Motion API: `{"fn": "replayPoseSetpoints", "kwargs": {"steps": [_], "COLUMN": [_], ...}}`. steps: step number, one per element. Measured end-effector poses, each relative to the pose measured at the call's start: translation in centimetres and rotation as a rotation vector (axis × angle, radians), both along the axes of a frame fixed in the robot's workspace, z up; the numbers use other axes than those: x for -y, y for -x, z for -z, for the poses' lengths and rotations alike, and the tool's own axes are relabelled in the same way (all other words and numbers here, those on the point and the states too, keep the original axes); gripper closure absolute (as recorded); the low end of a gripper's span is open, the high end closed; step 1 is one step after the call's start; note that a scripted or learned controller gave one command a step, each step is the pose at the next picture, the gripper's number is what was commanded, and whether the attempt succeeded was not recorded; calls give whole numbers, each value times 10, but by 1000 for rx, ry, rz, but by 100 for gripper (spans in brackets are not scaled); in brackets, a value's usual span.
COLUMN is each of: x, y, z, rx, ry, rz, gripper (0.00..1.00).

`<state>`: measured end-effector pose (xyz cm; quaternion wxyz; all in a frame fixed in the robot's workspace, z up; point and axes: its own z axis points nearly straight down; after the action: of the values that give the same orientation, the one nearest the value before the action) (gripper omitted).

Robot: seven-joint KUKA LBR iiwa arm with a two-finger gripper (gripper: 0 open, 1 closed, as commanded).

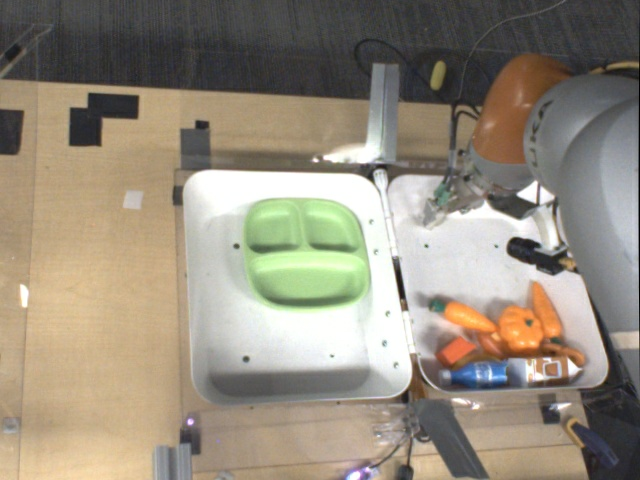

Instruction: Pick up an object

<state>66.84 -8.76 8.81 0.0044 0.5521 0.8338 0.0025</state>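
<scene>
Camera view: looking down on two white bins side by side on a wooden bench.
Arm (590,168): big and grey with an orange band. It comes in from the right side of the frame.
Left bin (200,298): sits in the middle of the frame.
Right bin (470,258): its top half is bare white floor and its bottom half has toys in it.
Green plate (305,251): lies flat in the upper part of the left bin. It has three little sections.
Toy pile: bunched along the lower edge of the right bin. There is a carrot (465,315), an orange pumpkin (520,328) just right of it, a red block (455,351) and a blue bottle (480,374) at the very bottom.
Gripper (438,208): hangs over the upper left corner of the right bin, well apart from the toys.
Grip: too small and blurry to tell if it is wide or narrow. I see nothing held in it.
Step now: I think it has not yet reached for a toy, so nothing is picked up.
Next move: it likely needs to go toward the bottom of the frame, line up over one toy, go down and squeeze. The carrot looks easiest, since it sits at the near edge of the pile.
</scene>
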Motion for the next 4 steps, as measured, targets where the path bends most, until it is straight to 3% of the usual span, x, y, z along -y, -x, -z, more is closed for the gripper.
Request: {"fn": "replayPoseSetpoints", "kwargs": {"steps": [1,2,3,4], "x": [22,21,6,15], "y": [19,19,103,164], "z": [-1,-1,-3,-3], "rx": [0,1,5,10], "ry": [1,1,2,1], "rz": [2,2,-178,-55], "gripper": [100,0,0,0]}}
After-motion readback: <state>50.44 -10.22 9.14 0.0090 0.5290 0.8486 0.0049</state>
